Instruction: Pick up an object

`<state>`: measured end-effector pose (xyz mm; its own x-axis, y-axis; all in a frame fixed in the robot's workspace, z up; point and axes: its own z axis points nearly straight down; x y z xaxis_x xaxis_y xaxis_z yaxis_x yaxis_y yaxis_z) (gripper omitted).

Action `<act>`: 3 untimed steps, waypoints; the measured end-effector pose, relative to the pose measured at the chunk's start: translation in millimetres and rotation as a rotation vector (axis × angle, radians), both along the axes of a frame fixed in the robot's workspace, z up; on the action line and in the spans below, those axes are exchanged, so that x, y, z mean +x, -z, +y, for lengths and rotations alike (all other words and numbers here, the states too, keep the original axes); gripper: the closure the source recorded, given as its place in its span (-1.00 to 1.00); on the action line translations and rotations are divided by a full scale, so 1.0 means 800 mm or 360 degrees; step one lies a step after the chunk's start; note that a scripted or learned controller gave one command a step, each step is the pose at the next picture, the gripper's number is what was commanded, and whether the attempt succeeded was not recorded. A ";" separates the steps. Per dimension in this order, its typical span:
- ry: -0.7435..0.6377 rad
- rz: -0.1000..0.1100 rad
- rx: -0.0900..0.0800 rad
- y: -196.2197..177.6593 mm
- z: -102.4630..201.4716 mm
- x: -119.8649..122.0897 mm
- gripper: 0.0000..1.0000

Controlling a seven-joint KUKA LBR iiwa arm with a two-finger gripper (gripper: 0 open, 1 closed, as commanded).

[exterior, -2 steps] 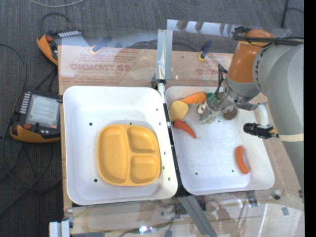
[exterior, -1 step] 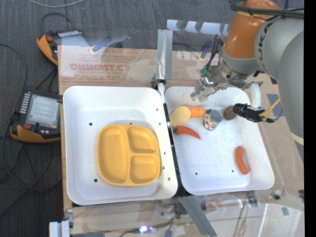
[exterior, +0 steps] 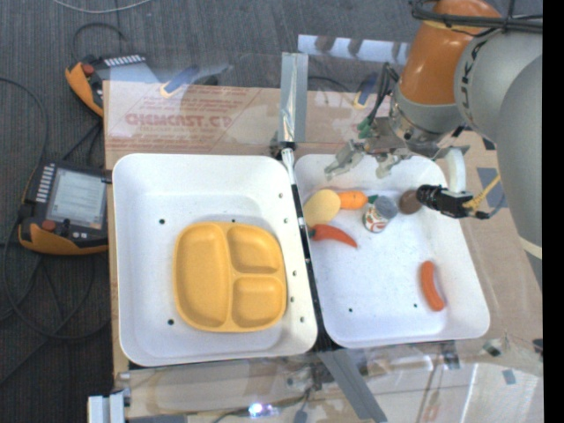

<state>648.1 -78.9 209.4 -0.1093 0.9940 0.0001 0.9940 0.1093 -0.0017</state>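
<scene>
Gripper [exterior: 366,159] w/ fingers spread, holding nothing, above right bin [exterior: 458,311] far rim. Lemon [exterior: 322,206] in that bin, near its left wall; carrot [exterior: 352,200] touching it. Cardboard [exterior: 189,123] behind, dark carpet [exterior: 220,25] beyond.

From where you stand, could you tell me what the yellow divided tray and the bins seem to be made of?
The yellow divided tray looks like moulded plastic with a smooth matt finish: one even colour and rounded compartment ridges. The left bin and right bin look like white plastic or foam, faintly speckled, with soft rounded rims; the view leaves that open.
</scene>
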 end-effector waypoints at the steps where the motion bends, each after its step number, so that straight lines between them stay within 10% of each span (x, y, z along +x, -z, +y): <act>1: 0.0166 0.0001 0.0002 0.108 -0.040 -0.029 -1.00; 2: 0.0190 -0.0027 -0.0005 0.149 -0.039 -0.002 -1.00; 3: 0.0296 -0.0022 0.0003 0.150 -0.148 -0.013 -1.00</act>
<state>637.6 -197.3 89.4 0.0764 0.9971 0.0015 0.9970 -0.0764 0.0122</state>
